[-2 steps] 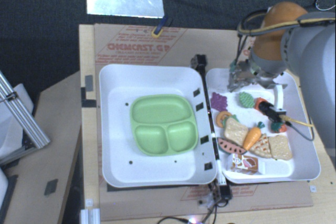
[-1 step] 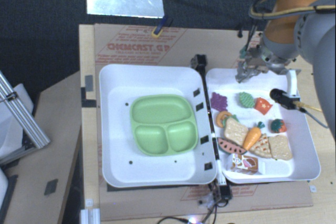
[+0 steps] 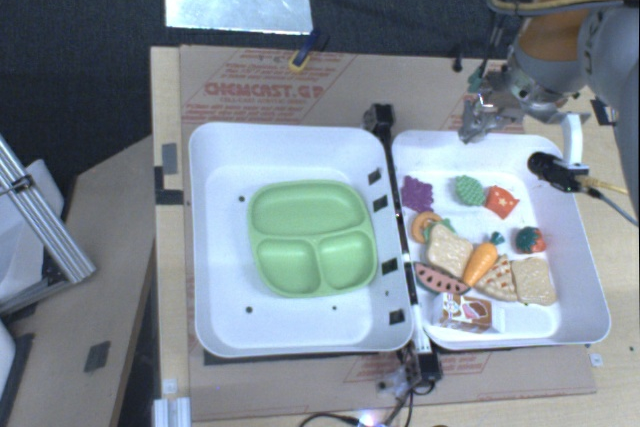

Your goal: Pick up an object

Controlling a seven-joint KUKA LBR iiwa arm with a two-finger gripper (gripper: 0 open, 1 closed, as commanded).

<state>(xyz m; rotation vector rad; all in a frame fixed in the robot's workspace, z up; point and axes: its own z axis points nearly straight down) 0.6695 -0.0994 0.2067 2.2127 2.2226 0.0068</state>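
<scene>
Camera view is giving you both bins from above: the left bin (image 3: 215, 215) is holding a green divided plate (image 3: 310, 237), and the right bin (image 3: 580, 285) is carrying the toy food in the lower right of the frame. You are seeing purple grapes (image 3: 417, 192), a carrot (image 3: 480, 262), toast slices (image 3: 450, 250) and a red strawberry (image 3: 501, 202) lying close together. The gripper (image 3: 476, 127) is hanging over that bin's upper edge, with nothing between its fingers; whether they are open I cannot tell. Red print on the cardboard (image 3: 262, 80) above is reading roughly "CHEMCAST".
</scene>
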